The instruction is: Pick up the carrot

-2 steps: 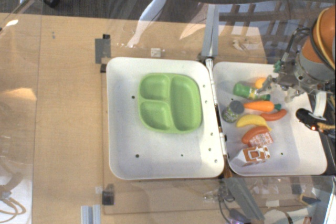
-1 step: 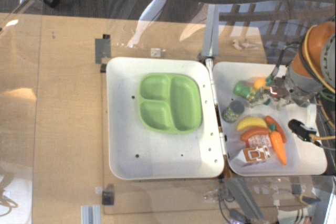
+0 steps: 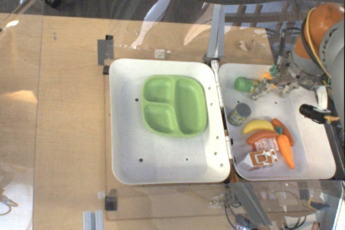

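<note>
The carrot [image 3: 285, 152] is orange with a small green top and lies pointing toward the front of the right bin [image 3: 315, 169], near its right side. It rests against an orange-and-white carton [image 3: 263, 151]. My gripper [image 3: 263, 86] hovers over the back of the same bin, just right of a green object [image 3: 244, 84]. It is well behind the carrot and apart from it. I see nothing held in it.
A yellow banana [image 3: 258, 126], a small grey can [image 3: 239, 113] and a red-orange piece [image 3: 283, 130] lie between gripper and carrot. The left bin [image 3: 129, 164] holds a green divided plate [image 3: 176, 105]. A black fitting [image 3: 317, 113] overhangs the right bin's right side.
</note>
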`<state>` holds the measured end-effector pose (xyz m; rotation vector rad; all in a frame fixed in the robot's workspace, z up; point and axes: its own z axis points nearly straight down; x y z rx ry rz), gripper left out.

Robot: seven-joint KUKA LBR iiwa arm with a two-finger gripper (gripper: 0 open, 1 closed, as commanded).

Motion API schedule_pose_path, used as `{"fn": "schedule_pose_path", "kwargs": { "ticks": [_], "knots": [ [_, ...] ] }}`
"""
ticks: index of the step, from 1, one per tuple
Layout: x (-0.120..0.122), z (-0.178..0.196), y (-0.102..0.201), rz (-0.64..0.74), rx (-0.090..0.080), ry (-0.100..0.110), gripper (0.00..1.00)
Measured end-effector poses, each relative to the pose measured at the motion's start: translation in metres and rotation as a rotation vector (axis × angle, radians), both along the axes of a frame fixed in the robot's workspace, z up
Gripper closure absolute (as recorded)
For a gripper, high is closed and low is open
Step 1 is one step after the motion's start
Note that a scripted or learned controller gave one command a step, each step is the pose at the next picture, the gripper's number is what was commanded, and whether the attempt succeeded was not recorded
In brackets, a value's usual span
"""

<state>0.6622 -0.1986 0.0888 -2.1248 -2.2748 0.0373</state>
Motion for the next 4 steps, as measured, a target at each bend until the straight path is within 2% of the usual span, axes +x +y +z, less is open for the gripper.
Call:
{"fn": "schedule_pose_path", "kwargs": {
  "ticks": [1,2,3,4],
  "knots": [
    [0.008,0.062,-0.007,-0.195,-0.007,-0.042,0.00],
    [-0.052,0.049,0.005,-0.369,-0.005,-0.056,0.00],
    [-0.168,0.032,0.009,-0.447,-0.010,-0.040,0.00],
    [-0.166,0.008,0.007,-0.639,-0.005,-0.060,0.00]
  ]
}}
